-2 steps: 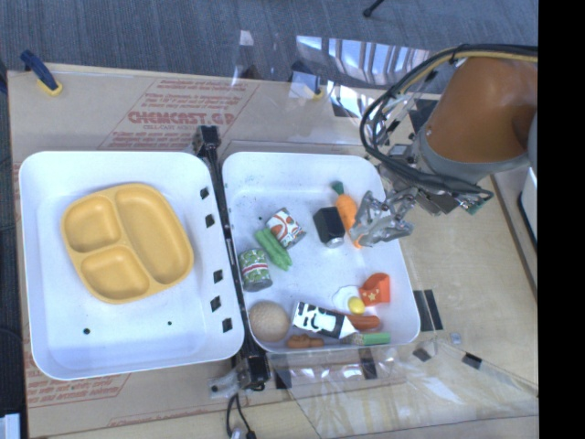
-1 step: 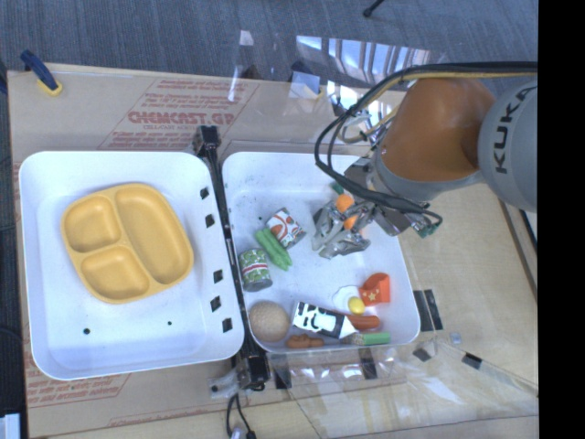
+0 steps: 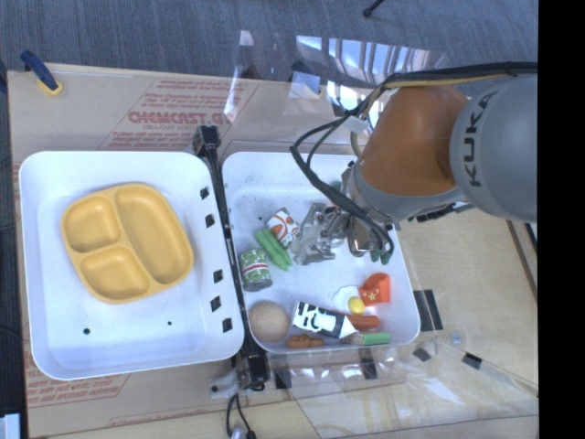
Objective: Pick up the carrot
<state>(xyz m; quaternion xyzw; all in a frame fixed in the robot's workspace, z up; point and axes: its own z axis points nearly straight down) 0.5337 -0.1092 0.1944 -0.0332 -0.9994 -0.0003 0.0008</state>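
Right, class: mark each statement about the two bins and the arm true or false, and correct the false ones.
1. The yellow plate lies in the left bin. True.
2. The carrot sits on the yellow plate. False: it lies at the right bin's near edge.
3. The gripper is over the right bin. True.
4. The round beige ball is in the left bin. False: it is in the right bin, beside the carrot.
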